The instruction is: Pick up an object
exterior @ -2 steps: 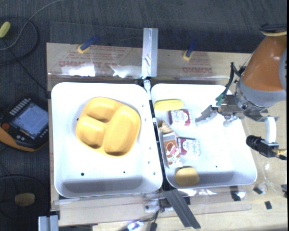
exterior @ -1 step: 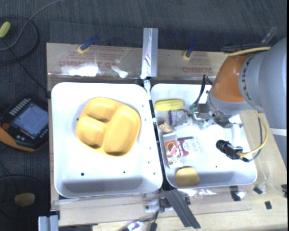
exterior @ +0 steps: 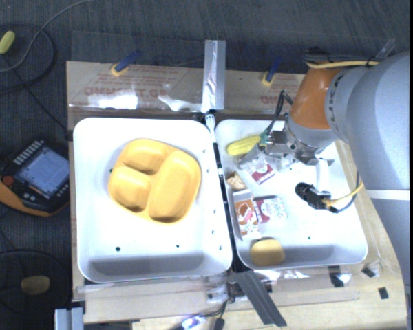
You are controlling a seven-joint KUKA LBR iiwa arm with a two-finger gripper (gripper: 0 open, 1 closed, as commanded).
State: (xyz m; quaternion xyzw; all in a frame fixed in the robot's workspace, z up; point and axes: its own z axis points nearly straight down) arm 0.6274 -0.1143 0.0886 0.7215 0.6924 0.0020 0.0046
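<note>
Gripper (exterior: 279, 150) is down in the right bin (exterior: 344, 243), near its far-left corner, arm (exterior: 372, 115) coming in from the right. Can't tell how far it's open or whether it has anything, since the wrist body hides the tips. Yellow banana-like item (exterior: 244, 145) lies just beside it on the left, maybe touching. Red-and-white packet (exterior: 263, 173) sits just below the gripper. More packets (exterior: 258, 213) lie nearer the bin's middle-left, apart from it. Tan round piece (exterior: 266, 251) is well apart at the near edge. Left bin (exterior: 96, 253) holds a big yellow lumpy object (exterior: 155, 179), well apart.
</note>
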